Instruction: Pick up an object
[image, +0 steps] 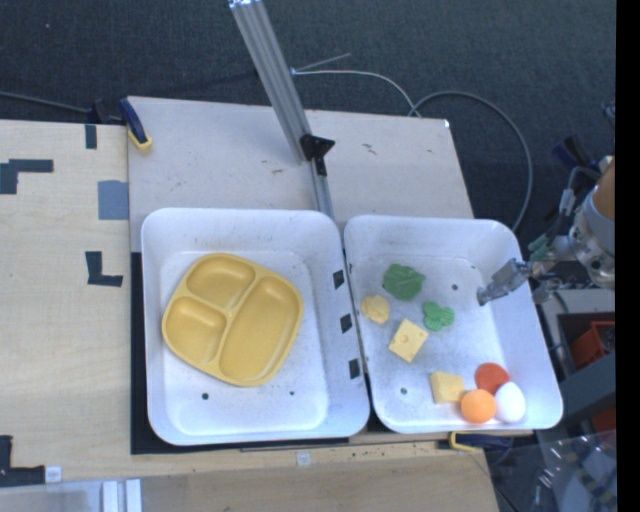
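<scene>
The gripper is hanging over the right bin; its opening cannot be made out. The arm is running off frame. The small green piece is lying just beside its tip.

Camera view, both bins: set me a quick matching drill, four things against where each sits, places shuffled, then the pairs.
Things:
1. yellow divided plate
2. white egg-shaped ball
3. large green leafy piece
4. gripper

Places:
A. right bin, upper middle
B. over the right bin's right side
C. left bin
D. right bin's lower right corner, beside the orange ball

Pairs: 1-C, 2-D, 3-A, 4-B
</scene>
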